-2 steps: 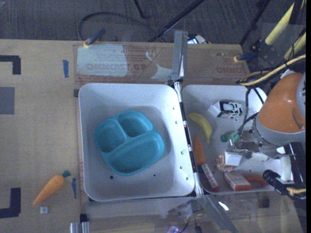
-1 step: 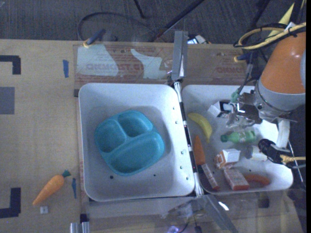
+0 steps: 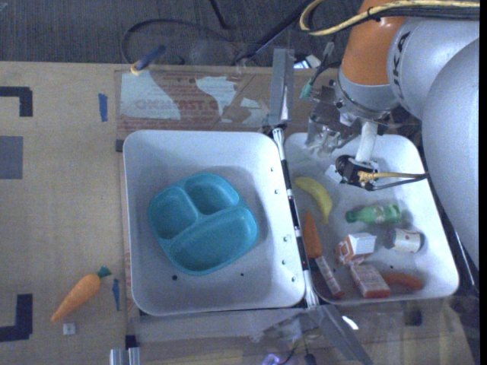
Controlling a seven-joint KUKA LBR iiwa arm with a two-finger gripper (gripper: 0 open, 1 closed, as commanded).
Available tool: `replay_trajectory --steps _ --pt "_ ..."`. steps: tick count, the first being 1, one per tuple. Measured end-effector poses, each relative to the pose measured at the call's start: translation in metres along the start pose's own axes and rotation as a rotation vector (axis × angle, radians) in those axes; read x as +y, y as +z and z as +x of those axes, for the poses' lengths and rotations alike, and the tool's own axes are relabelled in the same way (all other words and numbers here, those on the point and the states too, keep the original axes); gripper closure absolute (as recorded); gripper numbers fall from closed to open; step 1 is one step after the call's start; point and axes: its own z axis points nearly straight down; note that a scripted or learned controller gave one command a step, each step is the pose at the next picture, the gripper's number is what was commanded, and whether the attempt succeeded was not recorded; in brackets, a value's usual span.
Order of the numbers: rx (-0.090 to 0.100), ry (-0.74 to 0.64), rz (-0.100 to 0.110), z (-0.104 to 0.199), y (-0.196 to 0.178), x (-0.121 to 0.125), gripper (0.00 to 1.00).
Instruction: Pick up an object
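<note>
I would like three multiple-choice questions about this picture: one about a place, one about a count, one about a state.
1. Where does the blue plate lie?
A. in the left bin
B. in the right bin
C. on the bench

2. How many compartments does the blue plate have?
A. two
B. three
C. five

3. How does the green bottle rest?
A. upright
B. on its side
C. leaning on the bin's wall

Answers:
1. A, the plate sits inside the left bin's white walls.
2. B, two small sections and one large one show.
3. B, its whole length lies along the right bin's floor, beside the banana.
</note>
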Motion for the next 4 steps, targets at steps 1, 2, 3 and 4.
replay_trajectory --steps 1,2,3,4 --pt "0.000 0.206 0.004 -0.110 0.057 0.031 1.00" --pt "0.000 0.319 0.003 -0.207 0.107 0.012 1.00" --pt "-0.009 0.596 -0.002 -0.097 0.127 0.049 1.00" --pt "0.000 0.722 0.002 -0.048 -0.018 0.031 1.00"
